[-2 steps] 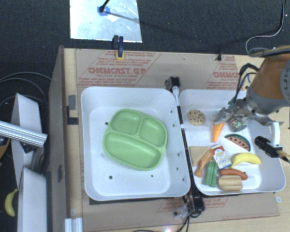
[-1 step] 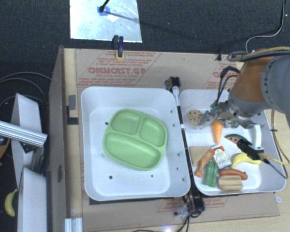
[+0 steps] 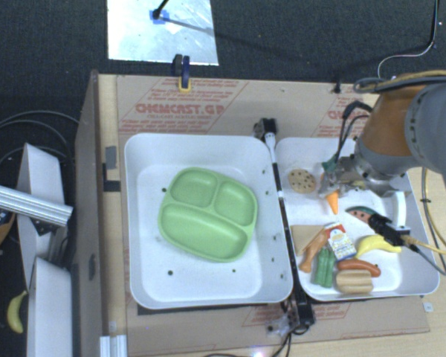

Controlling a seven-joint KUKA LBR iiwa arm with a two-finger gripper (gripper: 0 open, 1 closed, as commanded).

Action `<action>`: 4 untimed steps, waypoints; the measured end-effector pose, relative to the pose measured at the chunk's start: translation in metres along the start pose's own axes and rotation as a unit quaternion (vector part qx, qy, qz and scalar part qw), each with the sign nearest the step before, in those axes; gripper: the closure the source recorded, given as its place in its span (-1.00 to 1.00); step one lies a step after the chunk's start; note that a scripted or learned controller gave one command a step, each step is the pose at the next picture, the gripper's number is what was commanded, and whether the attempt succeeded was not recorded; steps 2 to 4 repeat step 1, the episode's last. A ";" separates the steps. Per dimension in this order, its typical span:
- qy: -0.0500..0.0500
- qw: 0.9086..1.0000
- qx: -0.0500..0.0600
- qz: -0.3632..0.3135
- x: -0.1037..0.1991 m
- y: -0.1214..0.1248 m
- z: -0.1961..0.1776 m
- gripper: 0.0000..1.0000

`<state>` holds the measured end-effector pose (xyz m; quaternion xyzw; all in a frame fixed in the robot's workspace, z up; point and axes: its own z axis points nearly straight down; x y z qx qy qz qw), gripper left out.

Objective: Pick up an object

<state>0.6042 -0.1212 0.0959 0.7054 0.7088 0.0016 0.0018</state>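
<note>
My gripper (image 3: 334, 175) hangs over the upper middle of the right bin (image 3: 416, 274), at the end of the grey arm with its orange band (image 3: 386, 125). A small orange carrot-like piece (image 3: 332, 201) lies directly below the gripper, close to it or touching it. A round speckled cookie (image 3: 302, 179) sits just left of the gripper. Along the bin's lower half lie a banana (image 3: 377, 245), a hot dog (image 3: 354, 281), a green cucumber (image 3: 323, 266), an orange sausage-like piece (image 3: 313, 248) and a small printed box (image 3: 342, 244).
The left bin (image 3: 145, 274) holds a green divided plate (image 3: 208, 213). A small green and red piece (image 3: 359, 214) lies right of the carrot. A ridge (image 3: 281, 207) separates the two bins. Brown cardboard surrounds them.
</note>
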 end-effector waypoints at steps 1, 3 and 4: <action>0.002 1.000 0.000 -0.003 0.084 -0.041 -0.094 1.00; 0.002 1.000 0.000 -0.003 0.084 -0.041 -0.094 1.00; 0.002 1.000 0.000 -0.003 0.084 -0.041 -0.094 1.00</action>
